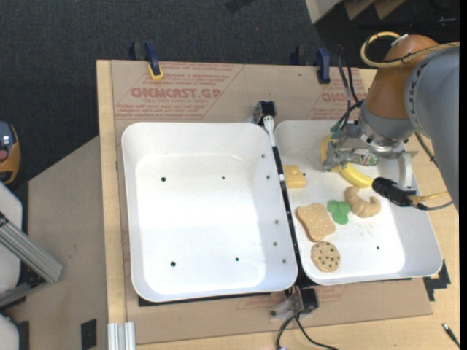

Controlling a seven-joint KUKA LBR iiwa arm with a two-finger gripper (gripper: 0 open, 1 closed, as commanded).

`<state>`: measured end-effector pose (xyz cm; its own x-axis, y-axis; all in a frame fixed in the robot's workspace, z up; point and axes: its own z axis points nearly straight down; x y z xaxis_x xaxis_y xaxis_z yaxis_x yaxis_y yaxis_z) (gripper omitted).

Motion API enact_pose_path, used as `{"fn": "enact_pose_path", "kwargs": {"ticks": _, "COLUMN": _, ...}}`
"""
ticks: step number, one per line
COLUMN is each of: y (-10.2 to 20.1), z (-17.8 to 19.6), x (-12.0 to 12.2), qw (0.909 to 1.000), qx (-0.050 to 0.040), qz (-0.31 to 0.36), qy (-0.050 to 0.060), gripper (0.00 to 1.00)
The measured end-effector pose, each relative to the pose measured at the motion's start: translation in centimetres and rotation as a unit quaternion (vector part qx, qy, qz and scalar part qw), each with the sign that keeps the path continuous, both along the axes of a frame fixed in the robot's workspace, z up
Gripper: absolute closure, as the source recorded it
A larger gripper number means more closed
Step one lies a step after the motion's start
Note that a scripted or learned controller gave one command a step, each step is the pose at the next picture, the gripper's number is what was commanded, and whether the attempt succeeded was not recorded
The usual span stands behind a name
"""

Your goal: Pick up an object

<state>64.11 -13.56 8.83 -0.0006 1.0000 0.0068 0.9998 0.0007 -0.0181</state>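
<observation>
Camera view, gripper (349, 159) low in right bin (416, 257), grip state unreadable, arm (398, 86) hiding part of one banana (356, 175), one croissant (363, 203), one toast slice (315, 221), one cookie (325, 256), left bin (146, 141).

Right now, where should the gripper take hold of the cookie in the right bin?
Come straight down on the cookie and pinch across its round edge. It lies flat with open floor toward the front rim of the right bin; the toast slice sits close behind it.
</observation>
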Motion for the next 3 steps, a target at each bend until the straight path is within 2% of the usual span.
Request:
{"fn": "enact_pose_path", "kwargs": {"ticks": 1, "y": 1.2, "z": 0.2, "x": 1.6, "qw": 0.9999, "qx": -0.0028, "qz": -0.002, "qy": 0.015, "gripper": 1.0}}
{"fn": "enact_pose_path", "kwargs": {"ticks": 2, "y": -2.0, "z": 12.0, "x": -0.2, "qw": 0.9999, "qx": -0.0055, "qz": -0.002, "qy": -0.014, "gripper": 1.0}}
{"fn": "enact_pose_path", "kwargs": {"ticks": 3, "y": -0.2, "z": 7.6, "x": -5.8, "qw": 1.0, "qx": -0.0022, "qz": -0.001, "qy": -0.005, "gripper": 1.0}}
